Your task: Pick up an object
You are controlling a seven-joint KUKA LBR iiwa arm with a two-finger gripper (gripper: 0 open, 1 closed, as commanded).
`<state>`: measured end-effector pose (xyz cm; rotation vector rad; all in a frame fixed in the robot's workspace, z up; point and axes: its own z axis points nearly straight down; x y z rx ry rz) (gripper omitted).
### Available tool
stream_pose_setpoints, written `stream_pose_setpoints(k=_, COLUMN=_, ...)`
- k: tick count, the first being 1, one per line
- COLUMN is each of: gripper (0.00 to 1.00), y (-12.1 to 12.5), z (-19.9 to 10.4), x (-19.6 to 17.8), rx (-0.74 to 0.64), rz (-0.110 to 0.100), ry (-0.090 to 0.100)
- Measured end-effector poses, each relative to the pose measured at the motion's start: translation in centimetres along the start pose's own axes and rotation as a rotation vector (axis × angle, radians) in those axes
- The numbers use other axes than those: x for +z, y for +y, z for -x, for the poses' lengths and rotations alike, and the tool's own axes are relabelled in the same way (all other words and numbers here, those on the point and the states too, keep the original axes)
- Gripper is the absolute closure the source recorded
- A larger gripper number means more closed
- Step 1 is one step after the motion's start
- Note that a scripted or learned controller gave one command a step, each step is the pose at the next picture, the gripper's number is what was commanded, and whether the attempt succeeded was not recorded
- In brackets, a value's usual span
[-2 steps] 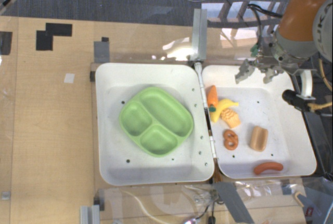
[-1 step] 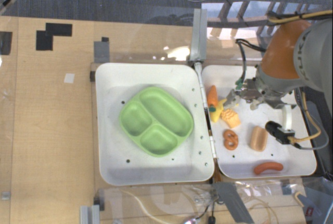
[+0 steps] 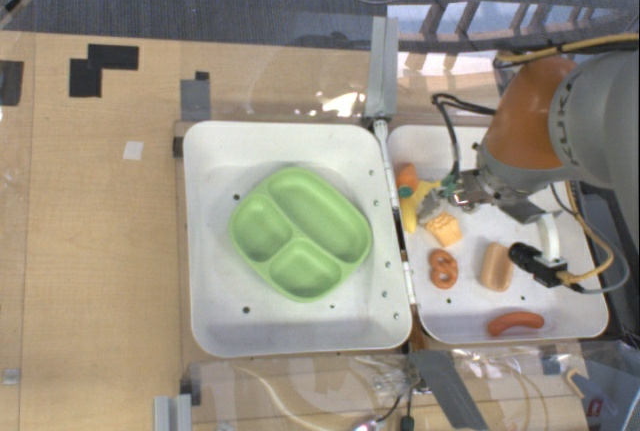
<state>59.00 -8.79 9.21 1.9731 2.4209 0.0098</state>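
We see the pincer [image 3: 437, 209] lowered into the right bin [image 3: 575, 319], its opening impossible to judge, beside the yellow block [image 3: 446, 231] just below it, with nothing visibly lifted and the pick left undone.

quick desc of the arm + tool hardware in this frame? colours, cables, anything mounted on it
The arm is a bulky grey body with a broad orange band above the wrist. Thin black cables loop off the wrist toward the tool, which is small, dark and metallic, with a spot of green at its base. A black-and-white fitting with a yellowish cable sits beneath the arm. No markings are legible.
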Motion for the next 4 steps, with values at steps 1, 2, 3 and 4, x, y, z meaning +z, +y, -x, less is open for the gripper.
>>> stream_pose_setpoints(k=1, gripper=0.00, y=2.6, z=-1.3, x=-9.3, rx=0.015, rz=-0.011, ry=0.009)
stream_pose_setpoints(k=2, gripper=0.00, y=-1.6, z=0.5, x=-0.2, rx=0.002, rz=-0.011, ry=0.009)
stream_pose_setpoints(k=3, gripper=1.00, y=-1.4, z=0.5, x=-1.3, rx=0.002, rz=-0.007, ry=0.009)
stream_pose_setpoints(k=4, gripper=1.00, y=-1.6, z=-3.5, x=-10.4, rx=0.254, rz=-0.014, ry=0.008)
